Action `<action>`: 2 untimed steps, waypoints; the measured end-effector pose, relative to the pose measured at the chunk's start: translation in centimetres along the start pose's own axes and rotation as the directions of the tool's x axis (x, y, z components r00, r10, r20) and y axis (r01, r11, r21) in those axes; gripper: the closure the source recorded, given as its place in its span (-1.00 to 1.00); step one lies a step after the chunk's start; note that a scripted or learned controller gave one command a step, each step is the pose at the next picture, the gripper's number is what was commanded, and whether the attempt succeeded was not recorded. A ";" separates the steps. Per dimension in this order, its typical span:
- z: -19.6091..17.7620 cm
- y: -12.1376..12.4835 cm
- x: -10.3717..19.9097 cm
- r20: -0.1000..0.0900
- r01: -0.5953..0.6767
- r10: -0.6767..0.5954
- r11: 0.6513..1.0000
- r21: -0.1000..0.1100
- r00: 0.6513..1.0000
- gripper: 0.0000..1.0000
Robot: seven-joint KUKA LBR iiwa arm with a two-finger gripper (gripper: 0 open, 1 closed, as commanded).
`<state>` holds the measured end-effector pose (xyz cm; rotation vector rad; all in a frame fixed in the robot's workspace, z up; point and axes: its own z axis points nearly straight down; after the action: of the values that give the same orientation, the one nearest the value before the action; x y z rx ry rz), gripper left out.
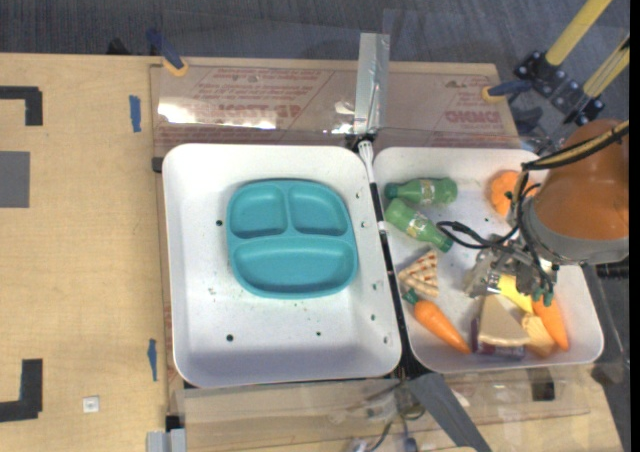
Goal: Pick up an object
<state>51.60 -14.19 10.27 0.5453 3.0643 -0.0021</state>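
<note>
The right bin (465, 168) holds several toy foods. Two green bottles (422, 190) (418, 226) lie at its back left, with an orange fruit (503, 190) further right. Near the front are a waffle cone (420, 275), a carrot (440, 325), a brown sandwich wedge (500, 325), a yellow piece (515, 292) and a second carrot (553, 325). My gripper (503, 275) hangs low in the right half of this bin. It is just above the yellow piece and the sandwich wedge and partly covers the yellow piece. No object is visibly lifted.
The left bin (190, 240) holds a teal divided plate (290, 238) at its middle. A metal divider (372, 90) stands behind the seam between the bins. The arm's orange band (590, 200) overhangs the right bin's right side. A black cable (465, 233) loops beside the gripper.
</note>
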 end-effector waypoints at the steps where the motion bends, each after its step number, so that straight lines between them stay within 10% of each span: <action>1: -13.2 6.5 -0.7 -0.013 0.194 -0.194 0.981 -0.004 0.981 1.00; 2: -12.9 6.4 -0.6 -0.021 0.192 -0.192 0.981 -0.003 0.981 -1.00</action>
<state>53.95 -8.31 23.18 0.2485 3.1236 0.0013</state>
